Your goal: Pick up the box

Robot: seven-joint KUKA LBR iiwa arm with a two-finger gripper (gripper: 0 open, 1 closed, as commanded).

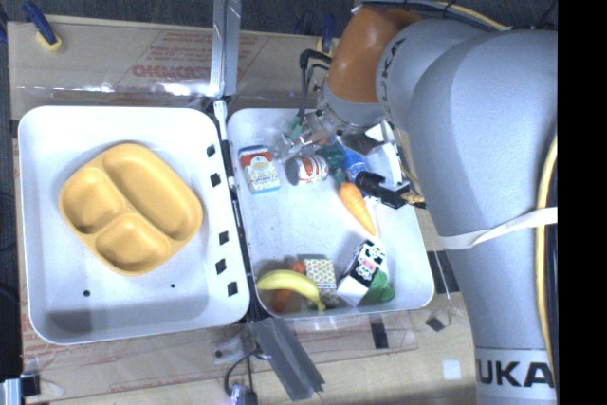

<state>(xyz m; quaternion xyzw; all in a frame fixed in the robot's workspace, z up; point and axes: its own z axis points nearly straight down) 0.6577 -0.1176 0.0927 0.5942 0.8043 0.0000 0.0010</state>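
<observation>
Camera view looks down on two white bins side by side on a surface. Left bin (47,299) holds a yellow divided plate (130,204). Right bin (285,209) holds the clutter: a small box (260,170) with a red and white label near its upper left corner, a can (309,169) just beside it, a carrot (358,207), a banana (289,286) at the lower edge, and a black and white carton (363,267) near the lower right.

A grey arm with an orange band reaches in from the right. Its gripper (302,145) hangs over the upper part of the right bin, just above and between the box and the can; whether the fingers are apart or together cannot be told, and nothing is visibly held.

The box looks light, stiff cardboard, probably easy to dent. It seems to lie flat, so pinching it across its two short sides looks the safest grip, keeping clear of the can beside it.
</observation>
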